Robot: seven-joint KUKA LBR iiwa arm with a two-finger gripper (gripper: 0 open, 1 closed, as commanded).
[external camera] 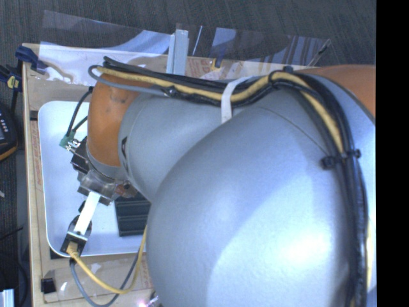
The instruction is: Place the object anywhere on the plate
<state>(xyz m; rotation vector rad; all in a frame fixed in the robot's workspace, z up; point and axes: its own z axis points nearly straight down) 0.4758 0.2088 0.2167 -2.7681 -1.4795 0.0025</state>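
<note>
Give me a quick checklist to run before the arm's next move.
1. Wrist position: ok; the orange band sits above the left bin.
2. Plate location: cannot tell; the arm blocks most of the bench.
3. Object in grasp: cannot tell; that area is hidden beneath the wrist.
4. Dark ribbed block under the wrist: cannot tell whether it is the object.
5. Cable bundle along the arm: ok; tied down.
</note>
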